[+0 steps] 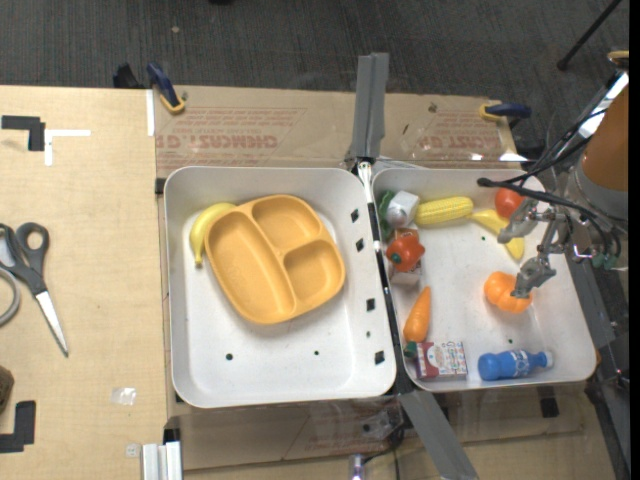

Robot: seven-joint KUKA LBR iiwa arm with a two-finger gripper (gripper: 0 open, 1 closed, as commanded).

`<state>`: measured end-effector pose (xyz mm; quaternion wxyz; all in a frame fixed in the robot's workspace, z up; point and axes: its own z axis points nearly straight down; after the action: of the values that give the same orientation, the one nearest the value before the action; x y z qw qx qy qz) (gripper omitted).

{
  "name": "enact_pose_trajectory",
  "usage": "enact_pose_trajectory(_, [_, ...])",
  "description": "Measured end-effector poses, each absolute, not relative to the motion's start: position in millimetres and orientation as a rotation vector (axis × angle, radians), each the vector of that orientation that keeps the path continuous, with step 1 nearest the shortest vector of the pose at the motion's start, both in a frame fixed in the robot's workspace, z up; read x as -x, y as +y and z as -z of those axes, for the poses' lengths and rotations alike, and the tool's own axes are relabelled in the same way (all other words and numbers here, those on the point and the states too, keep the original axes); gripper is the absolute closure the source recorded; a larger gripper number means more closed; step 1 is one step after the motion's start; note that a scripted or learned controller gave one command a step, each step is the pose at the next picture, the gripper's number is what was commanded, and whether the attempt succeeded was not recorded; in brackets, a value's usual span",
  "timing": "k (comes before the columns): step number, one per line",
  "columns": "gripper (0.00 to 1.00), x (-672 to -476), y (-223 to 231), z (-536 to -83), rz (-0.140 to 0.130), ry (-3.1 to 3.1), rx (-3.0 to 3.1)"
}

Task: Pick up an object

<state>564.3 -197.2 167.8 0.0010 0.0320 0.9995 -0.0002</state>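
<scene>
The right bin (570, 368) holds an orange fruit (503, 295), a corn cob (444, 210), a red tomato (405, 250), a carrot (418, 313), a blue bottle (513, 364), a red and white carton (440, 359), a small red fruit (507, 202) and a yellow piece (497, 222). My gripper (522, 256) reaches in from the right over that bin's right half, open. One fingertip (527, 282) rests at the orange fruit's upper right edge; the other hangs near the yellow piece. Nothing sits between the fingers.
The left bin (200, 368) carries a yellow divided plate (275, 258) with a banana (205, 226) at its left rim. A white and green object (400, 206) lies at the right bin's top left. Scissors (35, 278) lie on the bench far left.
</scene>
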Motion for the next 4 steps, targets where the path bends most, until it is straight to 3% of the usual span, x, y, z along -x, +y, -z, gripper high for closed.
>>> enact_pose_trajectory(1, [0.00,-561.3,-221.2,-92.6,0.001,3.129,-0.236])
enact_pose_trajectory(2, [1.00,-563.5,-219.4,-103.0,0.002,3.125,-0.229])
enact_pose_trajectory(3, [1.00,-478.8,-217.0,-92.6,0.002,3.134,-0.162])
enact_pose_trajectory(4, [0.00,-488.3,-217.2,-99.9,0.013,3.103,-0.155])
